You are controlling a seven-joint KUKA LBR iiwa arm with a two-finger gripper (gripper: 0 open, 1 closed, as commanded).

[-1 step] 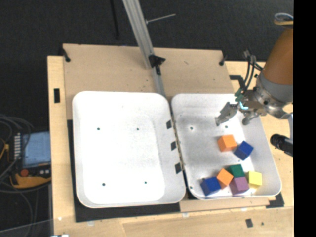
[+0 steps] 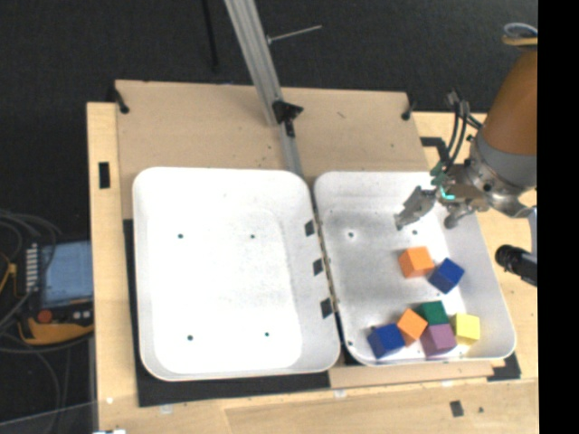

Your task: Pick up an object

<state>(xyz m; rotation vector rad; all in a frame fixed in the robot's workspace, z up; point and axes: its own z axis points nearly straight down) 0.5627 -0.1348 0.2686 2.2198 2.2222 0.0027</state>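
In the right bin (image 2: 362, 242), several small cubes lie toward the near right. An orange cube (image 2: 416, 260) and a blue cube (image 2: 446, 275) sit mid-right. Closer to the front corner cluster a green cube (image 2: 434, 312), a second orange cube (image 2: 412, 324), a second blue cube (image 2: 386, 339), a purple cube (image 2: 439, 339) and a yellow cube (image 2: 467, 326). My gripper (image 2: 427, 218) hangs over the bin's far right part, just beyond the first orange cube. It is open, its fingers (image 2: 409, 210) spread with nothing between them.
The left bin (image 2: 222, 265) lies beside the right one, joined by small clips. A slanted metal post (image 2: 258, 52) rises behind the bins. A cable box (image 2: 59, 283) sits off the bench's left edge.
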